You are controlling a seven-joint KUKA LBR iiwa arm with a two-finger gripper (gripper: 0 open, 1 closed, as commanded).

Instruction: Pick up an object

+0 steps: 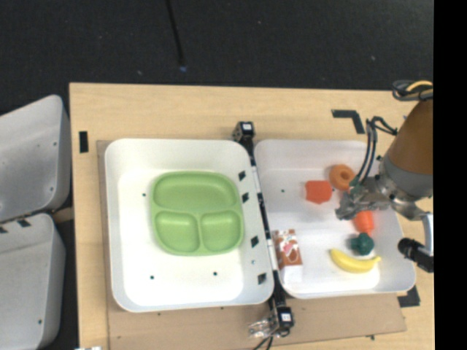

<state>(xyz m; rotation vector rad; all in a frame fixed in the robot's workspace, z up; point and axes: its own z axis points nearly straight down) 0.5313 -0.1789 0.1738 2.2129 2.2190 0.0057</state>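
In the right bin [292, 166] lie a red block [318, 191], an orange ring [340, 175], a yellow banana [354, 262], a dark green round thing [362, 244] and a small packet with a red picture [289, 248]. My gripper [353, 205] hangs low over the bin's right half, just right of the red block and below the ring. A small orange-red thing [365, 222] lies right under it, partly hidden by it. I cannot tell whether it is between the gripper's tips.
The left bin [124, 268] holds a green divided plate [197, 211]. A ridge with black clips [257, 210] separates the two bins. The arm's orange band [414, 141] rises at the right edge, with cables beside it.
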